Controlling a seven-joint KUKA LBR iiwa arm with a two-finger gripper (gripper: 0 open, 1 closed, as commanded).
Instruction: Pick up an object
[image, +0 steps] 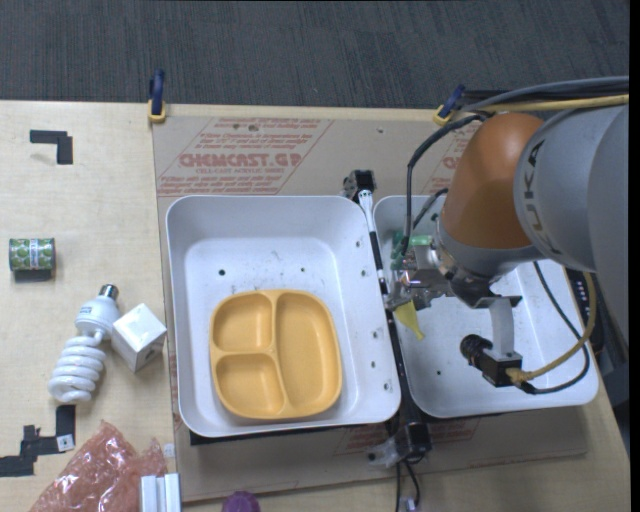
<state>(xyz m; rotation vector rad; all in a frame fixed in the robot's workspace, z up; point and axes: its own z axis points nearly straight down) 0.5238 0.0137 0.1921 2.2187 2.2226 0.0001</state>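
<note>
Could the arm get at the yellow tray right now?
Probably yes. The tray lies flat and alone in the left bin, open from above, and the arm hangs over the neighbouring bin.

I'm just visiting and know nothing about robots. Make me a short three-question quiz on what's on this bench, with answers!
1. True or false: the yellow divided plate lies in the left bin.
2. Which lies outside the bins, at the picture's left? A) light bulb B) spoon C) cup
3. Fill in: the arm hangs over the ____ bin.

Key: 1 true; 2 A; 3 right.
</note>
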